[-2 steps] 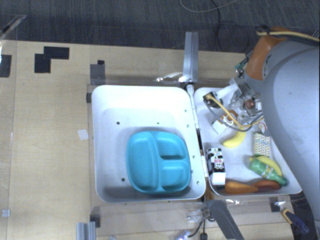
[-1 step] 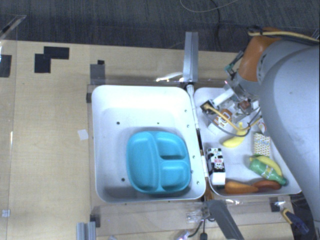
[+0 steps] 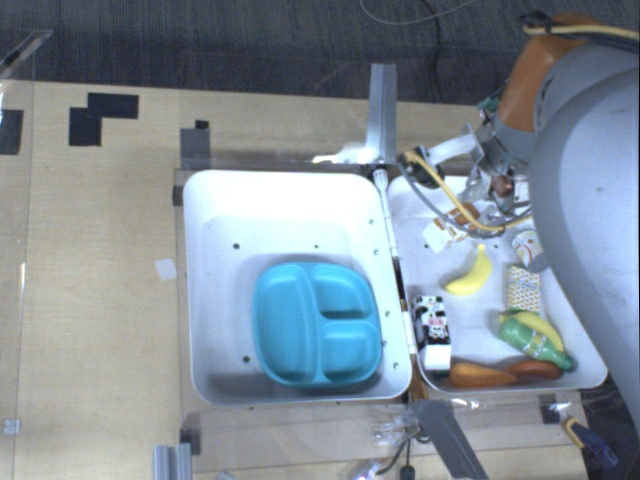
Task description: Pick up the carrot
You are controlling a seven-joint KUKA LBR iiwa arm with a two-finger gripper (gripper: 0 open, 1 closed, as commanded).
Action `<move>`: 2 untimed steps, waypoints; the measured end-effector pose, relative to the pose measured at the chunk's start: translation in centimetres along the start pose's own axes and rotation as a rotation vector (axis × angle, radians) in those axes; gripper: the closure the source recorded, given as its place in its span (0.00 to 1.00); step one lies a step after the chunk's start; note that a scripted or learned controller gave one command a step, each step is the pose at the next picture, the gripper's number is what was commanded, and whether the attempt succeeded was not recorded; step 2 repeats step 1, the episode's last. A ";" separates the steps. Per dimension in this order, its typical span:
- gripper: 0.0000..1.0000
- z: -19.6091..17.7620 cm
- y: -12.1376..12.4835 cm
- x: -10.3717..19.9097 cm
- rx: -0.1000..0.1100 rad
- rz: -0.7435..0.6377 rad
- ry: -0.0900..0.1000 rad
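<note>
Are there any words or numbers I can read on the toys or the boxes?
None can be read.
Small carton with black and white patches: print too blurred to read.
Green bottle with a yellow label: too small to read.
Patterned packet: only a speckled pattern, no letters legible.
Blue plate, carrot: no text.

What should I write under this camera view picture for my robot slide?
Grey robot arm reaches over the right bin, where a carrot lies at the front edge; a blue tray sits in the left bin.
</note>
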State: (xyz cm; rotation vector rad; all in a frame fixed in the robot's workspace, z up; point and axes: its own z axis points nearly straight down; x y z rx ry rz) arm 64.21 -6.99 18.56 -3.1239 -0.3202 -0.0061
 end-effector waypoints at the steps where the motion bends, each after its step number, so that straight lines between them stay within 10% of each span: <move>1: 1.00 0.0 0.0 1.6 0.000 0.000 0.000; 2: 1.00 0.0 0.0 1.6 0.000 0.000 0.000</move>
